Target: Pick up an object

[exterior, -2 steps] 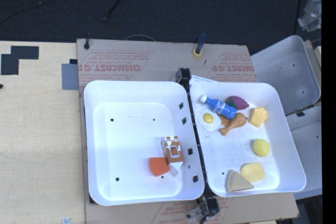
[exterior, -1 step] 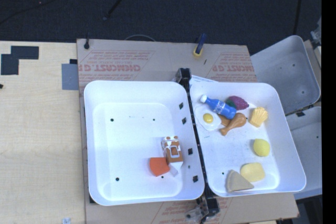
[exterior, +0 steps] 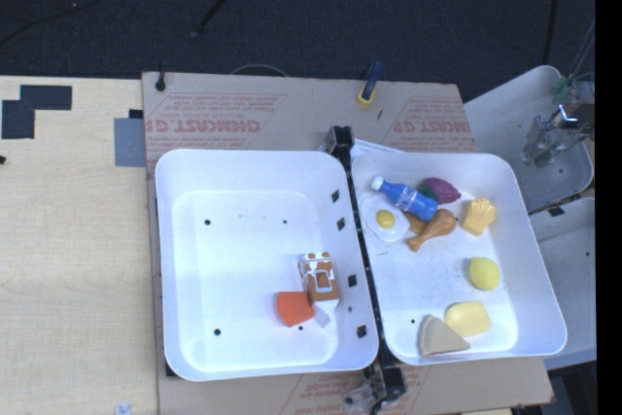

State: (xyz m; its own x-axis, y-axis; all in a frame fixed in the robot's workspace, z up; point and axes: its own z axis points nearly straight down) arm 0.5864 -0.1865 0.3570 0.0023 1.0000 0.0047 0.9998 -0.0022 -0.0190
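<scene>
The right bin holds a blue bottle, a purple piece, a fried egg, a brown drumstick, a ridged yellow piece, a lemon, a pale yellow lump and a beige wedge. In the left bin an orange block lies beside a small white and brown carton. My gripper hangs at the far right, outside the bins, beyond the right bin's far corner, over the grey arm body.
Both bins rest on brown cardboard on a light wooden bench. A blue and yellow clamp sits at the cardboard's far edge. Black clips join the bins along their shared wall.
</scene>
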